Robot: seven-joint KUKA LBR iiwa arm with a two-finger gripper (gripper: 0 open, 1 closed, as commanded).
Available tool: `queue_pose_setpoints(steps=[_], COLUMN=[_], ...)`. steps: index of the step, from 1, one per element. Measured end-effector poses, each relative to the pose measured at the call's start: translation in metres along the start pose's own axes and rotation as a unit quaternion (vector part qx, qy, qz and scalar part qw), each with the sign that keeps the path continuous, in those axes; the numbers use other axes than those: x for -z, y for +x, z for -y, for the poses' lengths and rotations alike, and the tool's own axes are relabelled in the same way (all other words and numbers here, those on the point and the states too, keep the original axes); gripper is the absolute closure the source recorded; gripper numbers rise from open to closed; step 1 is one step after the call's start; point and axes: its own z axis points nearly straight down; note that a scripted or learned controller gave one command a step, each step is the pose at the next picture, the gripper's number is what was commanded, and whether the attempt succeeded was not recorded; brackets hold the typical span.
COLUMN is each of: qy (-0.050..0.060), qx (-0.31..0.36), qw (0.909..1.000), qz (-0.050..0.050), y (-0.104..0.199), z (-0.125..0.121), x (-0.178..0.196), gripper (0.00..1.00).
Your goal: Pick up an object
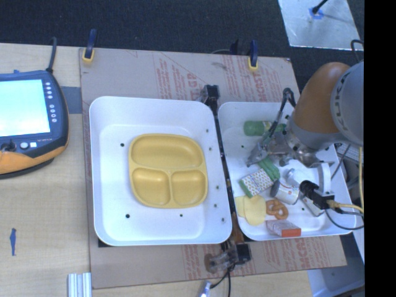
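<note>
Clutter is your main problem here: the right bin [230,166] holds a green cylinder [253,128] at about eleven o'clock, a checkered packet [256,181] near the centre, a yellow piece [252,209] at seven, a pretzel [278,210] beside it, and an orange-red box [284,229] at six. The gripper [265,151] hangs low between the green cylinder and the packet, and you cannot tell from this slant how the hand is set (nothing shows between its tips). Choose one thing that lies apart, centre over it, and descend straight. The yellow tray [167,169] in the left bin [105,166] sits well apart from the arm.
</note>
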Motion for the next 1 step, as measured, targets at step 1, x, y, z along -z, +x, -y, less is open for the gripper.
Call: queue_pose_setpoints(steps=[1], qy=[0.001], qx=[0.002], qw=[1.0000], qz=[0.001], y=[-0.0012], z=[0.0002], x=[0.0102], gripper=[1.00])
